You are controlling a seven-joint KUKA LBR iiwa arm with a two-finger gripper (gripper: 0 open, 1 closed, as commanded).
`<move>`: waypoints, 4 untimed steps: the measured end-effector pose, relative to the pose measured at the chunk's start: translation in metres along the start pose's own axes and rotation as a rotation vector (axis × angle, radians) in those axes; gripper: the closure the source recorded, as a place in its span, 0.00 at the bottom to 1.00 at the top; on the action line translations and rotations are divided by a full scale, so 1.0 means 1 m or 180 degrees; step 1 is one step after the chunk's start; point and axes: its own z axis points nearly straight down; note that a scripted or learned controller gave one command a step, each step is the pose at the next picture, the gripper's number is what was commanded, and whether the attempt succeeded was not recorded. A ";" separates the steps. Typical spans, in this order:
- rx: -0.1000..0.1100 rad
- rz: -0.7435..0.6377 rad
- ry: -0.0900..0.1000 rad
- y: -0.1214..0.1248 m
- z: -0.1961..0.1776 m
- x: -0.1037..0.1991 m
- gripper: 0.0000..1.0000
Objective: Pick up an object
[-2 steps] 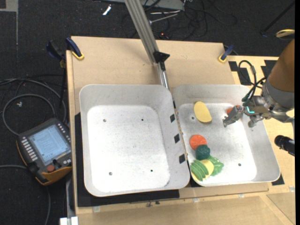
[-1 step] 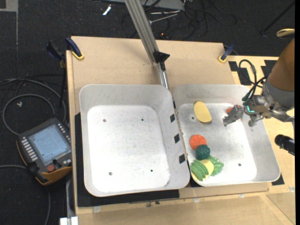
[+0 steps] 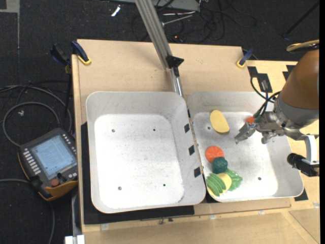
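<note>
Two white bins sit side by side on the table (image 3: 213, 55), and the right bin (image 3: 264, 187) holds a yellow piece (image 3: 219, 121), an orange piece (image 3: 214, 152), a dark green piece (image 3: 219, 164) and a yellow-green piece (image 3: 222, 182). The claw (image 3: 254, 132) hangs over the right bin, right of the yellow piece and apart from it. Its fingers look spread, with nothing between them.

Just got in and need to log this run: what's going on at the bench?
A grey and orange arm reaches in from the right, its hand hanging over the right bin with nothing between its fingers. A yellow piece, an orange ball, a dark green piece and a yellow-green item lie there, ungrasped.
</note>
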 end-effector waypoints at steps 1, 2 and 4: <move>0.0007 0.0001 0.0003 0.001 0.064 0.004 0.00; -0.0012 0.0001 -0.0002 0.002 0.080 0.004 0.00; -0.0031 0.0004 -0.0009 0.003 0.012 -0.006 1.00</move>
